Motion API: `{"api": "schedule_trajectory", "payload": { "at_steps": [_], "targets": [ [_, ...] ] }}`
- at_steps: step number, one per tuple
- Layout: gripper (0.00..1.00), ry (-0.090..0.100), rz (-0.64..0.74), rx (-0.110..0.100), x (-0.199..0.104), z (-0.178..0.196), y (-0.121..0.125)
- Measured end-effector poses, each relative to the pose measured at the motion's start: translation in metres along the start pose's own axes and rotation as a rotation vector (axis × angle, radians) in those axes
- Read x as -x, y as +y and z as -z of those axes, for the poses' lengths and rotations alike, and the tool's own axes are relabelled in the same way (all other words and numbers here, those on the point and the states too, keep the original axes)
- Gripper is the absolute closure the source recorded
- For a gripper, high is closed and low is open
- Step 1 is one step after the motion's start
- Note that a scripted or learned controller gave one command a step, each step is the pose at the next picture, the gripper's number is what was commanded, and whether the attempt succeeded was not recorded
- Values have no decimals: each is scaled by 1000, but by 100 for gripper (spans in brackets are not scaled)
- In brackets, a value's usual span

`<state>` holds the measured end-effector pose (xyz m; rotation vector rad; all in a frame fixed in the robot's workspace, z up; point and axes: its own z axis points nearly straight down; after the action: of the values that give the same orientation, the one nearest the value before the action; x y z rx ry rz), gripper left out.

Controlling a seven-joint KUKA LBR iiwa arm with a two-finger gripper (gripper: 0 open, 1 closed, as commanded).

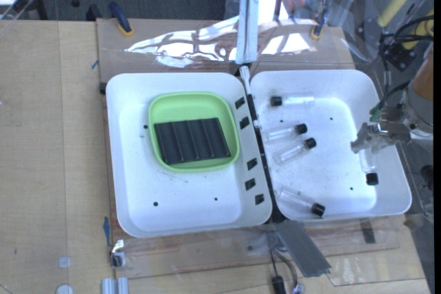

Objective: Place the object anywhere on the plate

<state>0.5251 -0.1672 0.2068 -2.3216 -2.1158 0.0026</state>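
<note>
A green plate (pixel 195 107) lies in the left bin (pixel 131 169) with a dark ribbed insert (pixel 191 141) on it. Several clear vials with black caps lie in the right bin (pixel 344 89): one at the back (pixel 291 101), two near the middle (pixel 286 132) (pixel 295 150), one at the front (pixel 301 202). Another vial (pixel 368 167) lies by the right wall. My gripper (pixel 366 140) hangs at the right side of this bin, just above and behind that vial. I see nothing held in it.
A row of black clips (pixel 248 148) runs along the divider between the bins. A white upright post (pixel 247 24) stands behind the bins, with crumpled foil (pixel 186 48) beside it. Cables and clutter sit at the far right.
</note>
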Motion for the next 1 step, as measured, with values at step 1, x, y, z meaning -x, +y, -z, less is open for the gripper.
{"api": "schedule_trajectory", "payload": {
  "at_steps": [1],
  "targets": [
    [0, 0, 0, 0, 0, 0, 0]
  ]
}}
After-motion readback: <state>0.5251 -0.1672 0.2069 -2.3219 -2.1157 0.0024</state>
